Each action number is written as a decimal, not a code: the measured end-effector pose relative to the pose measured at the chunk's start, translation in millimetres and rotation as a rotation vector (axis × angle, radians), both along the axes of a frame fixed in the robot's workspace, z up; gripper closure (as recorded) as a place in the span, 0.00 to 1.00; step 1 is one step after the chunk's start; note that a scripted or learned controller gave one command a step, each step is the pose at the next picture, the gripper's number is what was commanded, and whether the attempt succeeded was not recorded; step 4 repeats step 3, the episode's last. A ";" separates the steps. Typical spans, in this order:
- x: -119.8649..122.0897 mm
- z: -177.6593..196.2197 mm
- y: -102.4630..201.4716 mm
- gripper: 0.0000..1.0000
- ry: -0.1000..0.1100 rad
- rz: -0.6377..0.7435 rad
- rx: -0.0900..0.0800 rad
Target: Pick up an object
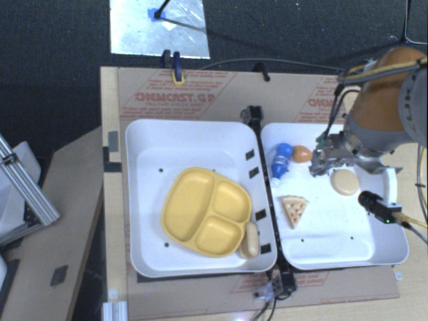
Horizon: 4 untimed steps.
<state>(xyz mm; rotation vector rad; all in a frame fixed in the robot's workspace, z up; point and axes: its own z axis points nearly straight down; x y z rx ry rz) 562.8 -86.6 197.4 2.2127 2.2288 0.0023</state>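
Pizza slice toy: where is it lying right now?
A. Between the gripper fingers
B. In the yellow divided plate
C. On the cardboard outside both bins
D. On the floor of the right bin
D. The pizza slice lies flat on the white floor of the right bin, below the blue bottle and apart from the gripper.

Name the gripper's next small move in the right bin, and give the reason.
Probably a short straight descent: the gripper hovers in the right white bin between the small orange ball and the round beige disc, touching neither. Shifting slightly toward the disc first would centre it.
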 end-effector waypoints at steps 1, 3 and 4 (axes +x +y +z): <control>2.7 13.5 56.8 1.00 -0.001 0.002 0.001; 25.1 9.0 175.8 1.00 0.000 0.002 0.001; 25.1 9.0 175.8 1.00 0.000 0.002 0.001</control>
